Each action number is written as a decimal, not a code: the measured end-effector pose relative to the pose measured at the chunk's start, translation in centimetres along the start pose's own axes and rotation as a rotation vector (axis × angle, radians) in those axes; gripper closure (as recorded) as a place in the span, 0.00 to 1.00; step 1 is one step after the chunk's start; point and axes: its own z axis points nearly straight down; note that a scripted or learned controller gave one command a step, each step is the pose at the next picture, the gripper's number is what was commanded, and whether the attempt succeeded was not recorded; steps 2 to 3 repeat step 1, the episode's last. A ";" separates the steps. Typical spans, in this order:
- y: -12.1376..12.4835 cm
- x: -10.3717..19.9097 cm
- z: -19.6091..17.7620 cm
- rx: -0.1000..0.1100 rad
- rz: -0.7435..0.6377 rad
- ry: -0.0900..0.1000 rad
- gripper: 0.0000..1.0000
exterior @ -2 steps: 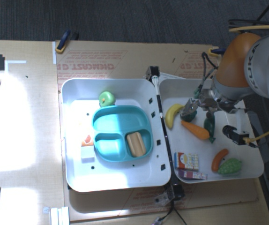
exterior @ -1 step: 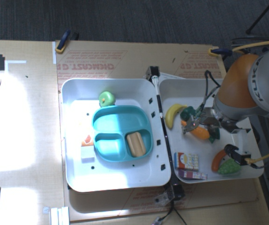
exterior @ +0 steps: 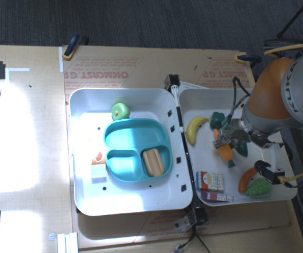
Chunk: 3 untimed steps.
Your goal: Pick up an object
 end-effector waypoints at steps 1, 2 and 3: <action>-2.6 3.7 -9.0 -0.001 -0.006 0.000 1.00; -2.6 3.7 -9.0 -0.001 -0.006 0.000 1.00; -2.6 3.7 -9.0 -0.001 -0.006 0.000 1.00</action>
